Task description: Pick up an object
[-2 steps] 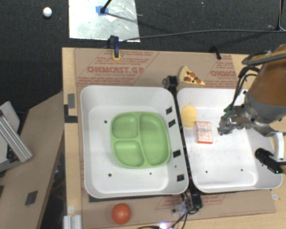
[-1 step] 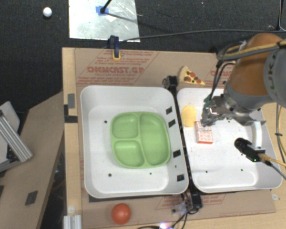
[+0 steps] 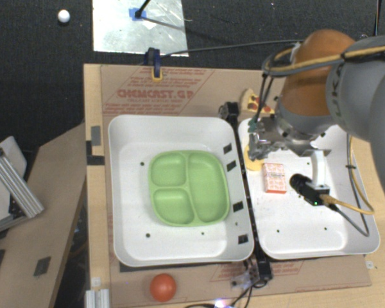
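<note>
The arm [image 3: 346, 76] was the largest thing in the view: it reached in from the right and bent down over the right bin [image 3: 321, 236], so that its wrist hung above the far left corner of this bin. The left bin [image 3: 125, 172] carried a green divided plate [image 3: 188, 187], which lay flat near its middle and well apart from the arm. The gripper [image 3: 260, 143] was low in the right bin, near the wall between the two bins, and it seemed to be placed there to reach a yellow object [image 3: 252, 153] just below it. Whether it was wide, narrow or holding something, I cannot tell, because the wrist hid it. A small pink and white packet [image 3: 274, 177] lay flat just beside it, toward the near side. An orange ball [image 3: 162, 287] rested on the bench in front of the left bin.
</note>
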Controlling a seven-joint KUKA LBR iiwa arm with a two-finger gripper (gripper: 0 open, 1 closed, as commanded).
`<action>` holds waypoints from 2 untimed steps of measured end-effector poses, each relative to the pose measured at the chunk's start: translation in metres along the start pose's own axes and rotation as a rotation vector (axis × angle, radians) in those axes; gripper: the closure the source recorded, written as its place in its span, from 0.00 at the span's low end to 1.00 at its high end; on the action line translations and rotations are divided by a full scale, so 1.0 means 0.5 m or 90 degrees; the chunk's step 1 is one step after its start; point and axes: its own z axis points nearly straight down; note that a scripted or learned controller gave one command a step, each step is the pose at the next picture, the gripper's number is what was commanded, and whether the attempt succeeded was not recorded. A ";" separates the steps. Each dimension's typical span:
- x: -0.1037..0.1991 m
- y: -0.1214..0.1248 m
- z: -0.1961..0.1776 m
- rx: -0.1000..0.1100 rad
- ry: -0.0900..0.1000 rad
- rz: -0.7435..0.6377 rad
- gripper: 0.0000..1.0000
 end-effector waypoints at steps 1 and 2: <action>0.102 0.069 0.010 0.000 0.000 0.000 1.00; 0.196 0.132 -0.023 -0.001 0.000 0.000 1.00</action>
